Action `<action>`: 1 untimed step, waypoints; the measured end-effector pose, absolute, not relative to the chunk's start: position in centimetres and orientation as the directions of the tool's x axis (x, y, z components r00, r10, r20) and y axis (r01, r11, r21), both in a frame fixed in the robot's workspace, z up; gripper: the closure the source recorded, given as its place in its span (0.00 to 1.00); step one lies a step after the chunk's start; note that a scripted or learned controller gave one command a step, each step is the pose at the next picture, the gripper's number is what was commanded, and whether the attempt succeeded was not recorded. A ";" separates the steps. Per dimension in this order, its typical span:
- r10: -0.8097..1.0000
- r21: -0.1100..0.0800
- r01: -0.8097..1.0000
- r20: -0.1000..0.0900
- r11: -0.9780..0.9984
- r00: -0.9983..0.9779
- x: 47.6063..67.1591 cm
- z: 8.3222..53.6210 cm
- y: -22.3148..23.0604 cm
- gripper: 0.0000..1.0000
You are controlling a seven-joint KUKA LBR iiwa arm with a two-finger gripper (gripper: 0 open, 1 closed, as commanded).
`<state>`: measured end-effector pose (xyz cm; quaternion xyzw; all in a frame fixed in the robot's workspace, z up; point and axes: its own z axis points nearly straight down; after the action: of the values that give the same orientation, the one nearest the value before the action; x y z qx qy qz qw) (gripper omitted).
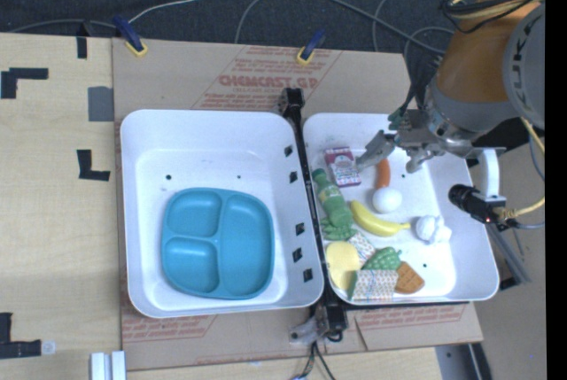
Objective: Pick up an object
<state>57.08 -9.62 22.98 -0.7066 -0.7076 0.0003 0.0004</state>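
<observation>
Bins: you had two white bins, left bin [142,192] and right bin [469,272], side by side.
Left bin: one blue divided plate [217,243].
Right bin: one banana [376,221], one carrot [383,172], one white ball [386,200], one green bottle [334,203], one pink box [342,166], several more toy foods.
Gripper [394,152]: fingers spread apart, holding nothing, above the carrot.
Writing: red print on the cardboard, too blurred for you to read reliably.

One fixed camera looks down at a slant from above the bench, taking in both shallow white plastic bins [142,219] whole, with the grey-and-orange arm [483,59] at right.
</observation>
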 end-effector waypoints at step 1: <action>1.000 0.000 1.000 -0.001 0.001 -0.001 57.1 8.9 -13.5 0.00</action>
<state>57.14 -13.54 8.92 -0.7069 -0.7073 0.0002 -0.0002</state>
